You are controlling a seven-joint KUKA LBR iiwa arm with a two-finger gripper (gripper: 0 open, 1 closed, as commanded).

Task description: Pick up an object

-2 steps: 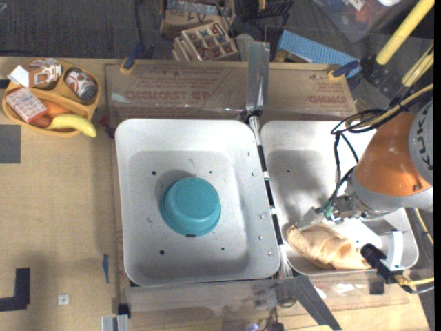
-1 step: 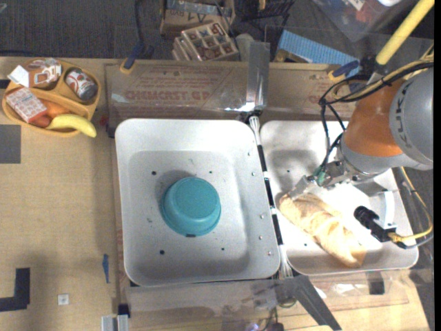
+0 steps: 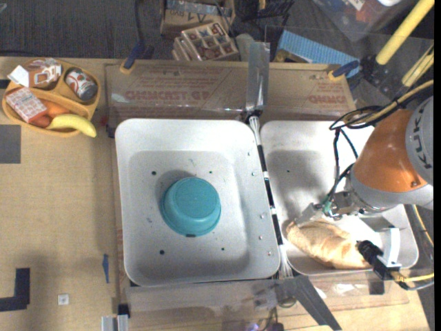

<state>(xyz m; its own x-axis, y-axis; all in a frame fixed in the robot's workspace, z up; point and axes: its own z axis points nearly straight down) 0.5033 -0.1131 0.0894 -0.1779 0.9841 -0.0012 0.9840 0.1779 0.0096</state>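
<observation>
Two white bins sit side by side on the bench. The left bin carries a single teal bowl, turned upside down a little below and left of the middle of its floor. There is open floor all round it, widest toward the far edge and the right wall, so nothing crowds the bowl on any side.

The right bin is much tighter. The arm comes in from the right, its orange band and grey wrist covering most of the bin's right half, with black cables looping over the far right corner. Along the near edge lies a tan, loaf-shaped object stretched from the near left corner toward the near right corner, close against the near wall, with little room between it and the rim. The far left part of this bin's floor is bare.

The gripper hangs just above the far side of the loaf-shaped object, near its left end. From where I stand the wrist hides the fingers and I cannot tell how far apart they are, nor whether they touch the object. A black part of the arm lies over the object's right end, so that end is hidden.

A yellow tray of toy food, with a banana, rests at the bench's far left corner, well apart from both bins.
</observation>
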